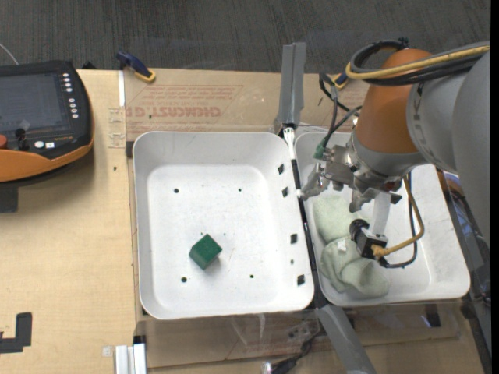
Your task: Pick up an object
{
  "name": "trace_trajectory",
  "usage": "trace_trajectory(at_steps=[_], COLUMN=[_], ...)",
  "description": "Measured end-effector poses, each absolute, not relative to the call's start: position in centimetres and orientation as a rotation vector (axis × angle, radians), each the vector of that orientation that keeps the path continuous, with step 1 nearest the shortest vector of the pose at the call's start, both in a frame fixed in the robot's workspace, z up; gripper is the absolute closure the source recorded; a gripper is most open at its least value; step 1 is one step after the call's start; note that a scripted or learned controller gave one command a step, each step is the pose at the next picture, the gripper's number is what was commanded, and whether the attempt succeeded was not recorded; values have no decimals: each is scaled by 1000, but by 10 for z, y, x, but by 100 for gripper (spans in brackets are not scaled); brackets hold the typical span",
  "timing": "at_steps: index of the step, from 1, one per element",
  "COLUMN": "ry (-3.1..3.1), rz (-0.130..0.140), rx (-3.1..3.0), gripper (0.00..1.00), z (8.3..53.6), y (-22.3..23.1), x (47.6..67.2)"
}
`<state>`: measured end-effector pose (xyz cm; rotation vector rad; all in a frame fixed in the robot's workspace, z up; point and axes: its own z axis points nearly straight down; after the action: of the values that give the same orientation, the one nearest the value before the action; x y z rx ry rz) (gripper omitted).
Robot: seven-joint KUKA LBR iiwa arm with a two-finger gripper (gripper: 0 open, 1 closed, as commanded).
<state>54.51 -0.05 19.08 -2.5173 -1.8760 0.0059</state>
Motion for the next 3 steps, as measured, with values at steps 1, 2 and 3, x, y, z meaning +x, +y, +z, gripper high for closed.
trace_trajectory(at_steps=[1, 2, 3], ry=[-2151, -1960, -2220], rz=[4, 6, 9], rx=[-2287, -2455, -2219], gripper=[0, 0, 0], z=[191, 191, 122], y=[-42, 96, 140], x=[495, 481, 476])
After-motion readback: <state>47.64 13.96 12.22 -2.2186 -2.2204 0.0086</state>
